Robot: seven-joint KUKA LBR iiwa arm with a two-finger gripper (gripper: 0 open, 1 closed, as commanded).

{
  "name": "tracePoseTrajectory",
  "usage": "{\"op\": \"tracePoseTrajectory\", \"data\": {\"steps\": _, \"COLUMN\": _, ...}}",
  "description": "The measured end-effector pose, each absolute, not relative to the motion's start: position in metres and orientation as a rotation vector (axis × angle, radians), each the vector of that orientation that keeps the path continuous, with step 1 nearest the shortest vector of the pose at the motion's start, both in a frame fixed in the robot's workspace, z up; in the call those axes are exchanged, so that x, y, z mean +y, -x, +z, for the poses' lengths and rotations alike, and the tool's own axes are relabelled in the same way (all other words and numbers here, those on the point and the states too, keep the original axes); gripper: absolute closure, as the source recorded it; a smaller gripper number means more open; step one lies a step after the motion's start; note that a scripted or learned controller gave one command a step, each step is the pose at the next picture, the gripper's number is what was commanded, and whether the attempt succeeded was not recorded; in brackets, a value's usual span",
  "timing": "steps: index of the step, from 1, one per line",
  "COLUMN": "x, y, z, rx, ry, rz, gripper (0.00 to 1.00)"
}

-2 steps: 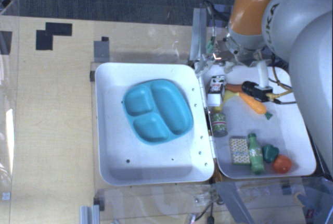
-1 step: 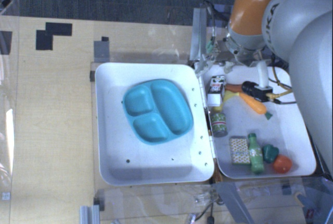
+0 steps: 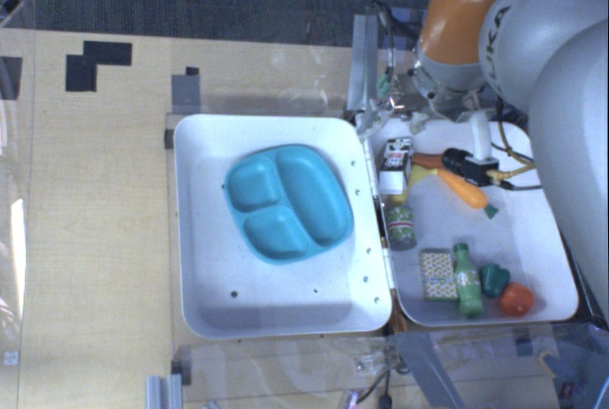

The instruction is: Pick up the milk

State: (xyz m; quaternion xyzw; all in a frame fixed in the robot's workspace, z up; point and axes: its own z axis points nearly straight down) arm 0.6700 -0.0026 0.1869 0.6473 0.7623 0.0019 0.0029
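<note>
The milk (image 3: 393,167) is a small white carton with a dark printed top. It lies along the left wall of the right bin (image 3: 547,236), near its far end. My gripper (image 3: 398,115) hangs below the orange-banded wrist over the bin's far left corner, just beyond the carton's top end. I see nothing held in it.
A small can (image 3: 401,225) lies just in front of the milk. An orange carrot (image 3: 459,185) lies to the milk's right. A cracker box (image 3: 437,274), a green bottle (image 3: 466,281), a teal item (image 3: 494,279) and a red tomato (image 3: 517,301) sit at the front. The left bin (image 3: 205,293) holds a blue divided plate (image 3: 288,202).
</note>
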Motion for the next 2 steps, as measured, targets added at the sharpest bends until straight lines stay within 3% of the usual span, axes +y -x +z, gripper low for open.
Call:
{"op": "tracePoseTrajectory", "data": {"steps": 1, "x": -0.046, "y": -0.667, "z": 0.194, "rx": 2.273, "ry": -2.161, "rz": 0.007, "gripper": 0.0}}
{"op": "tracePoseTrajectory", "data": {"steps": 2, "x": 0.002, "y": -0.67, "z": 0.187, "rx": 2.34, "ry": -2.09, "rz": 0.007, "gripper": 0.0}}
